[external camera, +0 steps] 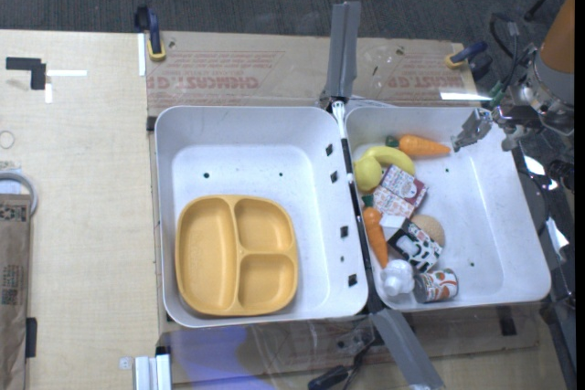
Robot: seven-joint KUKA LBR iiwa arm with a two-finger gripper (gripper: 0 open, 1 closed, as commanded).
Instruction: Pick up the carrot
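Note:
An orange carrot [425, 145] with a green top lies near the back wall of the right bin [512, 224], pointing right. A second orange carrot [375, 236] lies along the right bin's left wall, closer to the front. My gripper [473, 130] hangs at the back right of that bin, just right of the first carrot's tip and above the bin floor. Nothing shows in its grasp.
A yellow banana [382, 164], small cartons [399, 190], a black-and-white packet [416, 244], a can [437, 285] and a clear cup [395, 277] crowd the right bin's left half. A yellow divided plate [238, 253] lies in the left bin [247, 137].

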